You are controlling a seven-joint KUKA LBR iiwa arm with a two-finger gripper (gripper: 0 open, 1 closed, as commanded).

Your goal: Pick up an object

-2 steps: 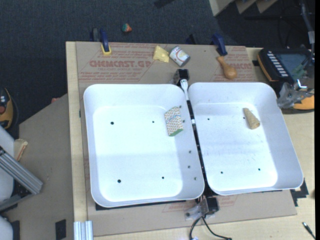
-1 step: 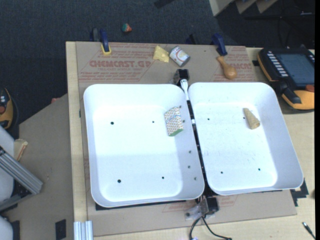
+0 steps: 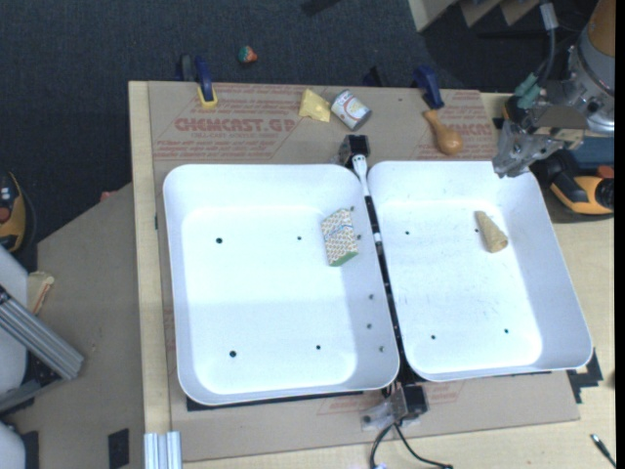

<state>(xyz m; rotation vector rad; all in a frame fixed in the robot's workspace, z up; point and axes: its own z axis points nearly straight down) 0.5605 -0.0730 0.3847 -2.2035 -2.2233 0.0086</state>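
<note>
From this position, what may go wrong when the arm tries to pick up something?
1. The claw hangs over the far right corner of the right bin, so a straight descent may strike the rim.
2. The tan cone-shaped piece looks tapered and may slip out.
3. The patterned packet in the left bin lies near the dividing wall, leaving little room for a finger.

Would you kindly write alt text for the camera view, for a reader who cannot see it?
The gripper hovers over the right bin's far right corner, apart from a tan cone-shaped piece lying in that bin. The left bin holds a small patterned packet near its right wall.
</note>
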